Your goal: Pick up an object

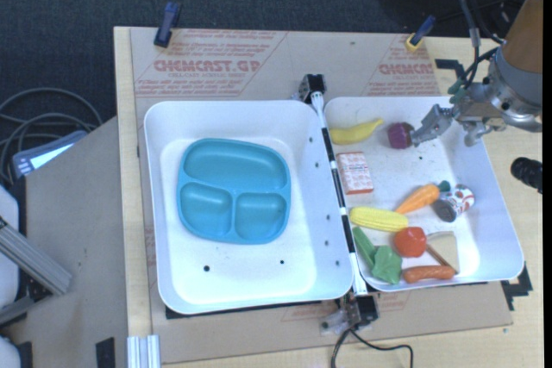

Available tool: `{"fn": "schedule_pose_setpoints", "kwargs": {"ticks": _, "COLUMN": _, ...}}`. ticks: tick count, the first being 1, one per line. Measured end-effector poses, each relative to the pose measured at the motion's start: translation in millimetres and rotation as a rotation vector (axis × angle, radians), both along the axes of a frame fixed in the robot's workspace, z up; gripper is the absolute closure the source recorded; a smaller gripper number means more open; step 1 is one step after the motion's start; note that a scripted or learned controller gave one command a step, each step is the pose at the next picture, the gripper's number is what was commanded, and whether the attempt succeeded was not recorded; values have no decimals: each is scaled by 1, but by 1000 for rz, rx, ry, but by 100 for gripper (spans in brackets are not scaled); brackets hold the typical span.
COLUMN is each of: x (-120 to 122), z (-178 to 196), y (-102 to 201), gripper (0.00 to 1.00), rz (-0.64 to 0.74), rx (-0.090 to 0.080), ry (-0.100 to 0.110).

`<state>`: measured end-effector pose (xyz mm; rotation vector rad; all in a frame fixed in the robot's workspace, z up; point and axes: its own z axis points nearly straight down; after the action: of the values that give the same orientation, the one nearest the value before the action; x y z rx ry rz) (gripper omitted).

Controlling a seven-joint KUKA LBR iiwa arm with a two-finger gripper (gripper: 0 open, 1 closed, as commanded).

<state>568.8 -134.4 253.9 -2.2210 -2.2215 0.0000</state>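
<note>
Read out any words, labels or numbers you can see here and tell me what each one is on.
"CHEMCAST GP", red, on the brown board behind the left bin.
The same red print repeats behind the right bin, partly cut off.
Smaller red lines around both: too blurred to read.
Small carton in the right bin: print too small to read.

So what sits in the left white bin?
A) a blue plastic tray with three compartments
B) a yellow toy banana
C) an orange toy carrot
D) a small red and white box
A: the blue plastic tray with three compartments lies in the left white bin; the toy foods are in the right white bin.
</note>
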Motion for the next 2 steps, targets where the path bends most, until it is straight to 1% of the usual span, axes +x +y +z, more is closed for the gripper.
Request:
{"fn": "schedule_pose_setpoints", "kwargs": {"ticks": 1, "x": 69, "z": -70, "y": -26, "gripper": 0, "rz": 0, "rx": -1, "ry": 0}}
{"fn": "schedule_pose_setpoints", "kwargs": {"ticks": 2, "x": 88, "z": -170, "y": -21, "gripper": 0, "rz": 1, "rx": 1, "ry": 2}}
